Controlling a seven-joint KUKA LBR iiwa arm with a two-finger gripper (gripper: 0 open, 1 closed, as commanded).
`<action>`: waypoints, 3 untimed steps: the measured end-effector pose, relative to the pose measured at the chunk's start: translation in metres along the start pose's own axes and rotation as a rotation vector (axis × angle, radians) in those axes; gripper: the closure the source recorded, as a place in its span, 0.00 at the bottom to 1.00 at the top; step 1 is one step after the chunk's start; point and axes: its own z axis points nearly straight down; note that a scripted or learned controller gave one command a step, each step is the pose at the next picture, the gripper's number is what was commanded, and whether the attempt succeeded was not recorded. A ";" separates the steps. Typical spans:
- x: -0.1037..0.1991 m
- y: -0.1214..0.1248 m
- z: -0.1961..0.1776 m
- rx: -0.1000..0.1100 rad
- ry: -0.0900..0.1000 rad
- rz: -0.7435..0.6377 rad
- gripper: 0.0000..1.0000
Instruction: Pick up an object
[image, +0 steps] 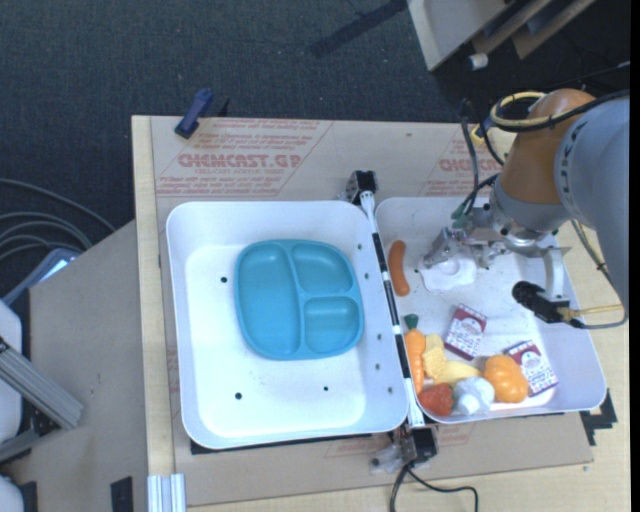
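Note:
My gripper (462, 248) hangs low over the far part of the right bin (575, 335), directly above a small white object (449, 274). Whether it touches that object is unclear. Left of it, an orange-brown sausage (398, 267) lies along the bin's left wall. Toward the near end of the bin sit a maroon carton (465, 332), a second carton (531, 366), an orange (504, 381), a carrot (415, 352), a yellow banana (456, 372) and a red tomato (436, 399).
The left bin (185, 300) holds a blue divided plate (298, 298). A central divider (378, 270) separates the two bins. A small blue item (194, 113) lies on the bench's far left corner. The toys crowd the right bin's near end.

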 end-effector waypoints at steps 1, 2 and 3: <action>0.015 -0.080 0.001 0.004 0.002 0.001 0.00; -0.013 -0.081 0.000 0.000 0.000 0.001 0.00; -0.011 0.016 0.000 0.000 0.000 0.000 0.00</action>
